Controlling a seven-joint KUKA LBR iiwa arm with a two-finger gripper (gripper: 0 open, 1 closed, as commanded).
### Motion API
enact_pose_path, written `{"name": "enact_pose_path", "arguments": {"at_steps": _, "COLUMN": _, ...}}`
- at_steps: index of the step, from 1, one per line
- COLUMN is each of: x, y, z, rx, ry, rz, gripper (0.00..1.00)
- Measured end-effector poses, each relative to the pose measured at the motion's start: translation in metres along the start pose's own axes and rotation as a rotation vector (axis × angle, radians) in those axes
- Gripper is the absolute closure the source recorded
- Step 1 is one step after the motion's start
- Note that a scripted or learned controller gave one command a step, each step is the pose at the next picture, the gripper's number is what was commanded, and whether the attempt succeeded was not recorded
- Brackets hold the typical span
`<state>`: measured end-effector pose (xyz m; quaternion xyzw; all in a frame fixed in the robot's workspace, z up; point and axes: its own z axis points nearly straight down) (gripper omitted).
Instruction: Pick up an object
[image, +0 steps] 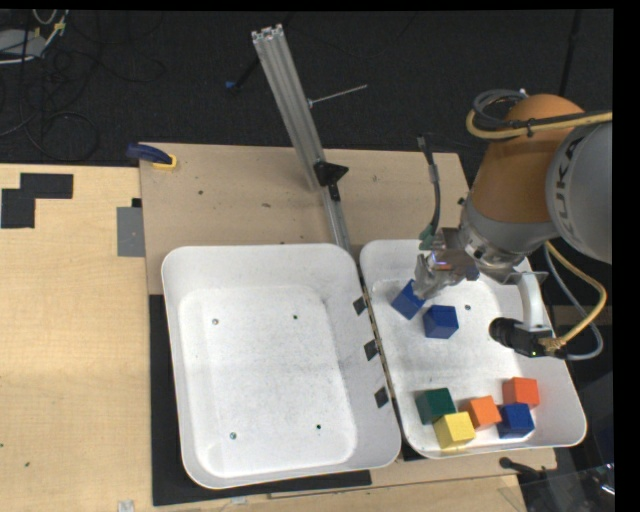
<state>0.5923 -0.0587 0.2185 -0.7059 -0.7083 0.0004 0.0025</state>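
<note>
Gripper (432, 277) sits at centre-right of frame, over the tilted blue cube (407, 301) in the right bin (570, 425); claw state cannot be told. Risk: the cube's tilt may cause slippage on lift.

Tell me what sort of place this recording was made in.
Probably a robotics lab bench for pick-up trials: two white bins on a plywood top, coloured blocks in the right bin, the arm reaching in, loose cables behind.
</note>
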Motion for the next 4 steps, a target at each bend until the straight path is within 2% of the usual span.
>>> {"name": "enact_pose_path", "arguments": {"at_steps": 1, "x": 0.047, "y": -0.018, "z": 0.009, "rx": 0.003, "ry": 0.0, "rz": 0.0, "gripper": 1.0}}
{"name": "enact_pose_path", "arguments": {"at_steps": 2, "x": 0.102, "y": -0.032, "z": -0.003, "rx": 0.002, "ry": 0.0, "rz": -0.002, "gripper": 1.0}}
{"name": "enact_pose_path", "arguments": {"at_steps": 3, "x": 0.15, "y": -0.056, "z": -0.016, "rx": 0.003, "ry": 0.0, "rz": -0.001, "gripper": 1.0}}
{"name": "enact_pose_path", "arguments": {"at_steps": 4, "x": 0.147, "y": -0.055, "z": -0.015, "rx": 0.002, "ry": -0.003, "rz": 0.005, "gripper": 0.0}}
